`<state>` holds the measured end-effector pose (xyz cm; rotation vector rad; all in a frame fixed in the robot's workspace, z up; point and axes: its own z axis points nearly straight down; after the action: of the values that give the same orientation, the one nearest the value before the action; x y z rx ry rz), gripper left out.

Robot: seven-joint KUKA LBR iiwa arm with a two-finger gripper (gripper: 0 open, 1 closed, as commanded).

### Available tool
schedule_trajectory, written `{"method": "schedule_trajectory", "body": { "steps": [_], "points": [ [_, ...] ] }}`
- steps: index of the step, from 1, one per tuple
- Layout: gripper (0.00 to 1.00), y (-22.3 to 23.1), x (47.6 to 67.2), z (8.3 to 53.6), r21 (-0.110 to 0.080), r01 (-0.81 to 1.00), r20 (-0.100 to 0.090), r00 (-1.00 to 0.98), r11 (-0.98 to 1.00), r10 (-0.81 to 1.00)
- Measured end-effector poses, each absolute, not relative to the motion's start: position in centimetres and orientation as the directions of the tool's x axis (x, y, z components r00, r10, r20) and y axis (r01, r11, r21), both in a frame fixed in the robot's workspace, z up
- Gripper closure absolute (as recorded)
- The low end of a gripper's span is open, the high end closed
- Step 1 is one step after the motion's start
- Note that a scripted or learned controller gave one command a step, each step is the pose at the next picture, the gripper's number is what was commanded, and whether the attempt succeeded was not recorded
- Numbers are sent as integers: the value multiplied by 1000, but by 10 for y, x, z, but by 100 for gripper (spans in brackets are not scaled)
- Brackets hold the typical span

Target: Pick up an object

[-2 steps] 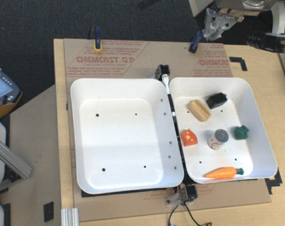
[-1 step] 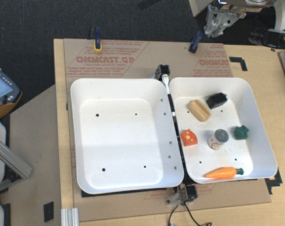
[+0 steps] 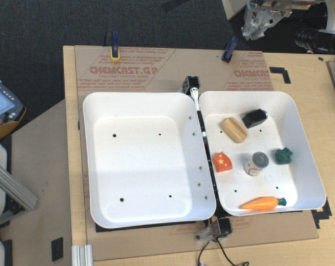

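My gripper (image 3: 256, 27) hangs high at the top right, above the back edge of the bench and well clear of both bins. The right bin (image 3: 303, 148) holds several objects: a black block (image 3: 254, 117), a tan wooden cylinder (image 3: 234, 129), an orange-red block (image 3: 222, 162), a small grey-topped jar (image 3: 257, 163), a green lump (image 3: 283, 155) and an orange carrot (image 3: 261, 203) along the front wall. Nothing sits between my gripper and these things.
The left bin (image 3: 92, 148) lies beside the right one on a brown board. A yellow-blue clamp (image 3: 115, 46) and a blue clamp (image 3: 230, 49) grip the board's back edge. Black clips (image 3: 191, 85) join the bins.
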<state>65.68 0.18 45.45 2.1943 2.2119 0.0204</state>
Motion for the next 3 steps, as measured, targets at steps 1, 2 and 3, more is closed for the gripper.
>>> {"method": "schedule_trajectory", "body": {
  "steps": [1, 2, 3],
  "points": [
    [100, 2, 657, 465, 31, 999, -10, -8, 9, 1000],
    [100, 50, 657, 509, 7, 1000, 2, -5, 5, 1000],
    [100, 48, 658, 518, 8, 1000, -1, -1, 2, 1000]
  ]
}}
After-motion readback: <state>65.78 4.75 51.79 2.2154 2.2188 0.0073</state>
